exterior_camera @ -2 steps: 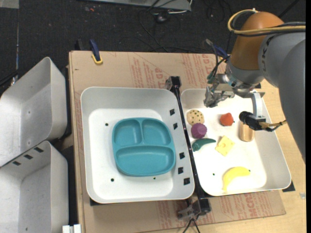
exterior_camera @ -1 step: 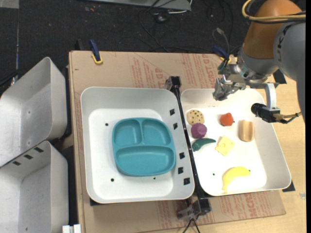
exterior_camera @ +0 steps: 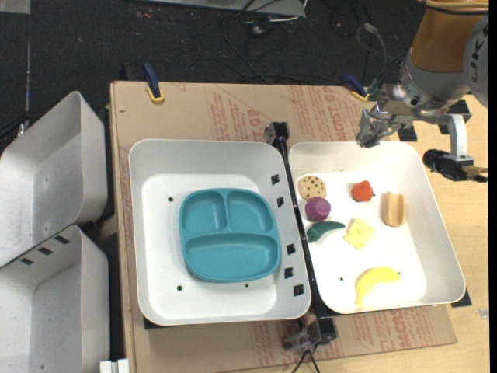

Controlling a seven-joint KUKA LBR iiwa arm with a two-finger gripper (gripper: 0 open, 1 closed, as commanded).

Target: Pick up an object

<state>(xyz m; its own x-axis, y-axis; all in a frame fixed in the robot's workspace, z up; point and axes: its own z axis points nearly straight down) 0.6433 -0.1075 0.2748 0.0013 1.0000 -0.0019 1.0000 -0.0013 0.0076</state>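
My gripper hangs over the far edge of the right bin, above and apart from the toy foods. In that bin lie a cookie, a purple plum, a dark green pepper, a red tomato, a hot dog bun, a yellow cheese wedge and a banana. Nothing shows between the gripper's tips.
The left bin holds a teal divided plate. A black divider runs between the two bins. Two spare white bins lean at the far left. The arm's orange band fills the top right corner.
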